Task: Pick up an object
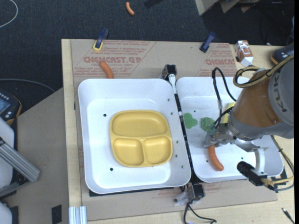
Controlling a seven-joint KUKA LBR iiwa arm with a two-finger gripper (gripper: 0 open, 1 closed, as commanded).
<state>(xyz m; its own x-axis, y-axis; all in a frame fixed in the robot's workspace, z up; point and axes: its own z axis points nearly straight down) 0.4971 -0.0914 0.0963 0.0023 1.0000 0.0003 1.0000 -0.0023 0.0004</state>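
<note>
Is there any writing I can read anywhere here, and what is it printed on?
"CHEMCAST GP": red print, repeated and partly cut off, on the brown sheet under the bins; the smaller red lines beneath it are too blurred to read.
"KU": large dark letters on the arm, cut off at the picture's edge.
The small box at the bench's far right corner carries print too small to read.
</note>
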